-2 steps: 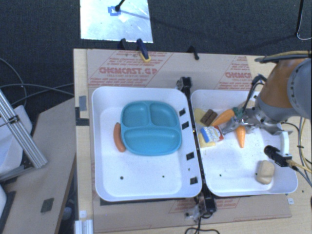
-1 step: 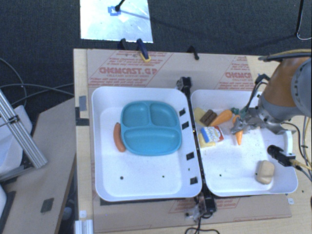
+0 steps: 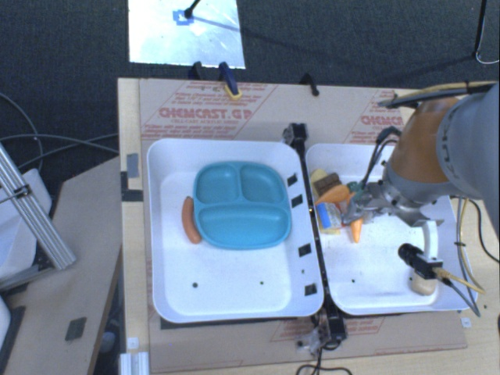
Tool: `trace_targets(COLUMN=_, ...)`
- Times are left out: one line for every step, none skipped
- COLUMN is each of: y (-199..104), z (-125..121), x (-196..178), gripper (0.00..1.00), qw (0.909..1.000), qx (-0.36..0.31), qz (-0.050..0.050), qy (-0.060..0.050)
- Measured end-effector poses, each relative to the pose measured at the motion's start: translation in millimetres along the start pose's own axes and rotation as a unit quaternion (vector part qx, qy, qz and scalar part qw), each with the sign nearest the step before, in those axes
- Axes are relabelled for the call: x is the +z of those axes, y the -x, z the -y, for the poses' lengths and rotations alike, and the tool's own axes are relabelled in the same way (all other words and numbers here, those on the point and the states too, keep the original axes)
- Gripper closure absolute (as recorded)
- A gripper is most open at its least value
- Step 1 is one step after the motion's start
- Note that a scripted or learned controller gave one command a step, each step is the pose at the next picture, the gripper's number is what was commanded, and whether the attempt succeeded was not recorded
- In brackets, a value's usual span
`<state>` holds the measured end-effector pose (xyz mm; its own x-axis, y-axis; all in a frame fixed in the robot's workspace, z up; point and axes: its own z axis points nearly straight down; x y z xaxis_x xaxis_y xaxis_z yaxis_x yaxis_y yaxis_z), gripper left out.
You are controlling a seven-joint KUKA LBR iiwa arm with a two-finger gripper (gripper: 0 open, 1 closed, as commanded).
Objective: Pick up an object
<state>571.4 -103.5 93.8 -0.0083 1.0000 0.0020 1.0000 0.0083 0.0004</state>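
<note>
Two shallow white bins, side by side. Logging the left bin (image 3: 168, 287) and the right bin (image 3: 375, 287) as resting on a pale board (image 3: 258, 104) printed with red lettering, with a row of black clips (image 3: 305, 250) running along the join between them. Noting a blue-and-yellow clamp (image 3: 229, 80) gripping the board's far edge. Seeing dark carpet (image 3: 62, 53) all round, and a shiny silver sheet (image 3: 183, 22) lying on it beyond the board. Recording, at the view's left, a greyish side table (image 3: 78, 233) just beside the board, a slanting aluminium rail (image 3: 31, 209) over it, and loose cables (image 3: 47, 139) curving across the carpet.

Finding in the left bin a teal divided plate (image 3: 241, 205), with an orange-brown sausage (image 3: 190, 219) lying just beside the plate's left rim.

Finding in the right bin a cluster of small things (image 3: 328, 198), yellow, brown, orange and blue, bunched against the wall nearest the join. Placing the small orange piece (image 3: 356, 231) at the cluster's right edge, on the bin floor.

Tracking the grey arm (image 3: 461, 143) as reaching in from the right, its orange band (image 3: 414, 143) above the wrist. Placing the gripper (image 3: 358, 213) low over the right bin, just above the small orange piece and beside the cluster. Not managing to tell whether open or closed, nor whether touching the piece.
</note>
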Motion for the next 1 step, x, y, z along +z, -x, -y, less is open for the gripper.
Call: trace_targets(y=-37.9, z=-11.4, x=-96.1, gripper=1.00, qw=1.0000, qx=0.000, qz=0.000, qy=0.005)
